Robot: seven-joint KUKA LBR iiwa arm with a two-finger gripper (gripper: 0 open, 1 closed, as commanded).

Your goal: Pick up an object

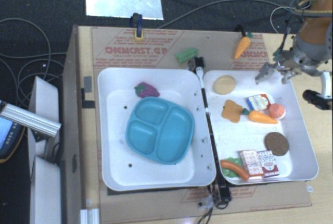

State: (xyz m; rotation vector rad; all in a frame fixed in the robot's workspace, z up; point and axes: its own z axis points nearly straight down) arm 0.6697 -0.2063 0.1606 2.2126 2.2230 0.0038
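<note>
The gripper (274, 73) hangs open with nothing in it, at two o'clock over the right bin (307, 158). A long orange carrot (263, 117) lies in that bin's middle.

On the bench board behind the two white bins lie a toy carrot (242, 46) and a green toy piece (186, 54), a clamp (137, 25) grips its far edge, and cables (26, 46) trail left.
</note>
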